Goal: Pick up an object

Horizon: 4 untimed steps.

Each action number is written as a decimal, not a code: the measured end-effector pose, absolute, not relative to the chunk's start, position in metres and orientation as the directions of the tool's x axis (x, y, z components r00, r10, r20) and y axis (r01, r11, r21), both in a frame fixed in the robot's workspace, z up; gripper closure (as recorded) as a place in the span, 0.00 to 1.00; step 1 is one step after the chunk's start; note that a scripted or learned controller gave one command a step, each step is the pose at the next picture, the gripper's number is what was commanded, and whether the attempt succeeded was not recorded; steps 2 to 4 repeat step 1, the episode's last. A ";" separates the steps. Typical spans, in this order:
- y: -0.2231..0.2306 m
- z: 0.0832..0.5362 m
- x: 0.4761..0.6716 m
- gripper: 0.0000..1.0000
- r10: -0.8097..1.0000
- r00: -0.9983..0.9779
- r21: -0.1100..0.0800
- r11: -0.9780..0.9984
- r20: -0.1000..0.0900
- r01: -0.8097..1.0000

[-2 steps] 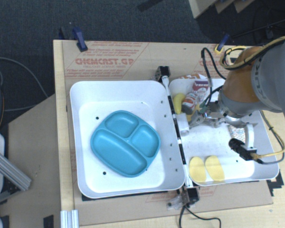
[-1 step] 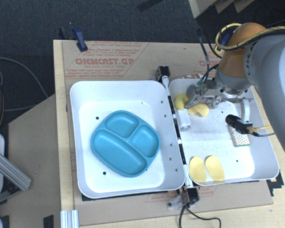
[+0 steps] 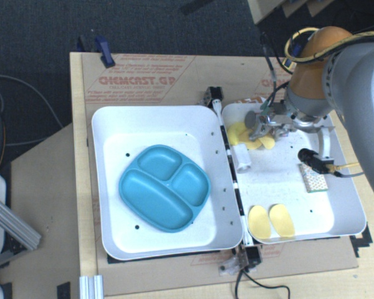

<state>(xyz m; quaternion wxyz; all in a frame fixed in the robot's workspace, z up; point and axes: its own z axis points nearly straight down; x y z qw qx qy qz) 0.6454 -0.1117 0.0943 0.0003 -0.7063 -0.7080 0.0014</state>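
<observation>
Here the blue divided plate [image 3: 165,187] lies flat near the middle of one white bin [image 3: 106,142], its three compartments facing up. The second white bin [image 3: 340,212] sits against the first, on the side of the plate toward the view's right, and holds several small things. A short white cylinder [image 3: 242,158] lies closest to the plate, just inside the shared wall. Beyond the plate's near-right edge, two pale yellow ovals [image 3: 259,222] rest side by side, touching or almost so. Farther from the plate than the cylinder, a small speckled pad [image 3: 315,180] lies flat. The yellow banana-shaped piece [image 3: 242,136] lies just past the cylinder, up and to the right of the plate. The gripper [image 3: 262,124] hangs directly at it, overlapping its far end. Whether the gripper is clamped on the piece or released cannot be told from this angle. Both bins stand on a brown cardboard sheet [image 3: 81,167]. Above the plate in the view, that sheet bears red print reading "CHEMCAST GP" [image 3: 137,80]. The smaller lines around it are too fine to read.
</observation>
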 end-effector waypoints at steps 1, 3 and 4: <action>-0.057 0.185 0.589 1.00 1.000 -0.002 -0.001 0.002 0.001 1.000; -0.057 0.185 0.589 1.00 1.000 -0.002 -0.001 0.002 0.001 1.000; -0.057 0.185 0.589 1.00 1.000 -0.002 -0.001 0.002 0.001 1.000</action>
